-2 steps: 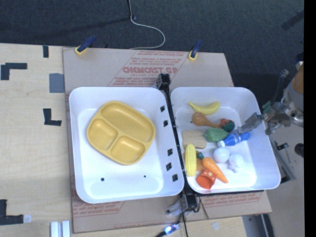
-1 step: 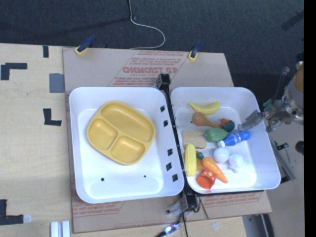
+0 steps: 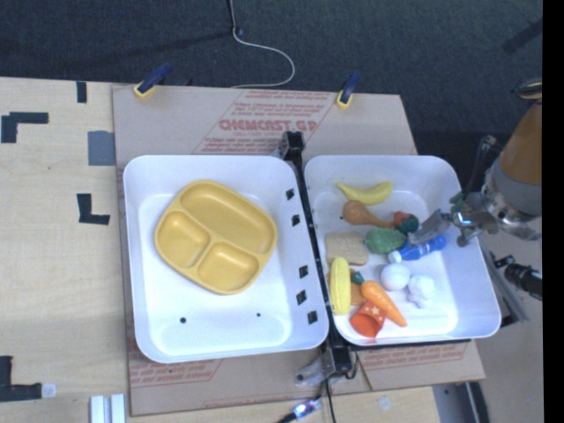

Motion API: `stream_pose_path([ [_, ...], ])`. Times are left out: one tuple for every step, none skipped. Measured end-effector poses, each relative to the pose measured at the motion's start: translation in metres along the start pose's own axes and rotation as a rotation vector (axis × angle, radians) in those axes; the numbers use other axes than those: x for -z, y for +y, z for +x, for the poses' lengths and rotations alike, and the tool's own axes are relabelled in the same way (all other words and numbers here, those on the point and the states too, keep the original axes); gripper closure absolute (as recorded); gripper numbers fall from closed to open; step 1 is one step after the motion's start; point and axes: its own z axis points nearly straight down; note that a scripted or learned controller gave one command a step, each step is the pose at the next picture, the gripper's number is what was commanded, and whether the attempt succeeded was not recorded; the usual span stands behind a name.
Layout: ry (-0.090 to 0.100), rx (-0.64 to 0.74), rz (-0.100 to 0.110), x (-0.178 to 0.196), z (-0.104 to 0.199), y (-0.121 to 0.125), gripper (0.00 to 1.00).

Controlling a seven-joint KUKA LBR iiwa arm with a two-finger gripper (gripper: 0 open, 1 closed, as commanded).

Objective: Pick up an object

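Grey arm (image 3: pixel 520 203), orange band, dark metal tool (image 3: pixel 438 227).

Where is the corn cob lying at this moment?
The corn cob lies in the right bin, along its left wall near the front, with the carrot to its right.

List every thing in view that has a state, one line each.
Yellow tray: in the left bin, tilted, compartments bare.
Banana: lying at the back of the right bin.
Corn: lying lengthwise by the divider.
Carrot: lying flat near the front.
Blue bottle: on its side.
Gripper: low over the right bin, beside the blue bottle.
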Motion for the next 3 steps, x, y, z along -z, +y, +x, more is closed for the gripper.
stream_pose_path([
  [0.0,0.001,0.001,-0.05,0.005,0.006,0.0],
  [-0.002,0.0,-0.003,-0.102,0.006,0.006,0.0],
  [0.002,0.002,-0.001,-0.091,0.007,0.007,1.0],
])
